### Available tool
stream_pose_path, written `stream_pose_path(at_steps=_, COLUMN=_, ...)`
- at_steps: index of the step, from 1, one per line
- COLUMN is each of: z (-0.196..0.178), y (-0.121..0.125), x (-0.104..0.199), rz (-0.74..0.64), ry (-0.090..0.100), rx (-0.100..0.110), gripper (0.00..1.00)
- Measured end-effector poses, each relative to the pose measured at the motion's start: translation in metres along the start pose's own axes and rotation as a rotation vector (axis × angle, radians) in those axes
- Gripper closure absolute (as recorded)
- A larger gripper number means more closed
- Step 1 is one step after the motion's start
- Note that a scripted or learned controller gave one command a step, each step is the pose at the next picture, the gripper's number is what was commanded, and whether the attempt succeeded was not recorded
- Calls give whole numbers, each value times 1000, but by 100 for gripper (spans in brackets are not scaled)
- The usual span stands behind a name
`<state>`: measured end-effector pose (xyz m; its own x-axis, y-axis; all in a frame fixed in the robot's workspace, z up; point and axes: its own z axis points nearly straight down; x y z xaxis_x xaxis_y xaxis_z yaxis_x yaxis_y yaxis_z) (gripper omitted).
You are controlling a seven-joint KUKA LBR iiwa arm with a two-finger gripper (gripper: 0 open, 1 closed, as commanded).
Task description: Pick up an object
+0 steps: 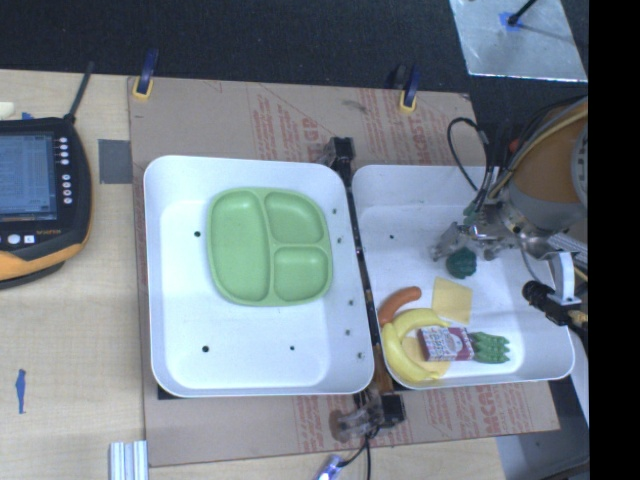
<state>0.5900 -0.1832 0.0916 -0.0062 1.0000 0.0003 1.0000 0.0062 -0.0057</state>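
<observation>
While I watch from my station, the gripper (462,246) sits low in the right bin (400,193), toward that bin's far right corner, with the grey arm (545,193) coming in over the bench's right edge. Its fingers (443,249) look splayed apart, and I see nothing held between them. A small dark green ball-like thing (461,263) lies directly under and just on the near side of the fingertips, touching or nearly touching them; I cannot tell which. It is round, so it has no long axis to line up with, and I judge a short drop straight down would bracket it. The other things in the right bin lie toward its near edge: a yellow cheese-like slab (453,299), an orange sausage (401,300), a banana (408,353) with a small red packet (444,344) resting on it, and a green leafy piece (491,347) just beside the packet. These are near the ball but apart from it. The left bin (175,353) holds a pale green divided plate (268,245), lying flat toward its far side. A handheld control pad (35,203) rests at the bench's left edge.
</observation>
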Motion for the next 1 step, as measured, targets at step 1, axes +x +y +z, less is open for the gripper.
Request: stream_pose_path(at_steps=1, z=-10, y=0, x=-1, rz=-2, ry=0, rx=2, gripper=100)
